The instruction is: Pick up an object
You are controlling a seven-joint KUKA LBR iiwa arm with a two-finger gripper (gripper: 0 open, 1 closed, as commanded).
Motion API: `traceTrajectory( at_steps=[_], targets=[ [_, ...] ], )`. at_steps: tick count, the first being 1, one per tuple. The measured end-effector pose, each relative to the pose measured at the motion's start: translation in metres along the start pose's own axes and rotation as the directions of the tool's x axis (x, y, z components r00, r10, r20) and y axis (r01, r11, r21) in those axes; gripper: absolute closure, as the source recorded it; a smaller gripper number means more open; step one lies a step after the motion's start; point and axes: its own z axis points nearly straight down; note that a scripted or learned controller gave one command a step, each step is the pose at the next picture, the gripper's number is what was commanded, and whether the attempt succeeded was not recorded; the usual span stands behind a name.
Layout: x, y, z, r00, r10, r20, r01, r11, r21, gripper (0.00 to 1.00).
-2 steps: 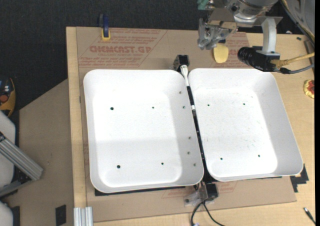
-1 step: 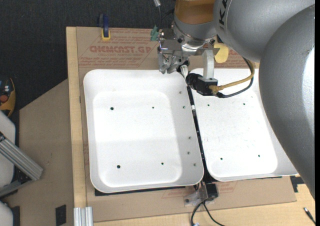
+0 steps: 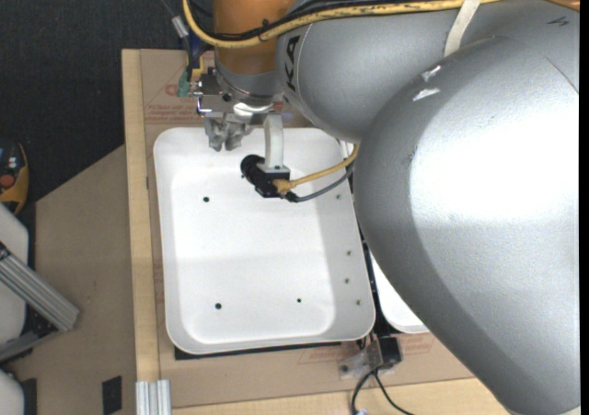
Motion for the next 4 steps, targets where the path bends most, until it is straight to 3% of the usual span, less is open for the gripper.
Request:
traceTrajectory(
  at_steps=[1,2,3,4],
  targets=[
    [-0.008,0.009,-0.089,1.000,0.010,0.000,-0.010,1.000,-0.014,1.00],
    [-0.049,0.012,-0.134,1.000,0.015,0.003,-0.015,1.000,-0.013,1.00],
    [-0.005,0.003,-0.050,1.000,0.007,0.004,-0.007,1.000,0.007,1.00],
    [-0.008,-0.008,-0.085,1.000,0.010,0.002,-0.010,1.000,-0.007,1.00]
  ],
)
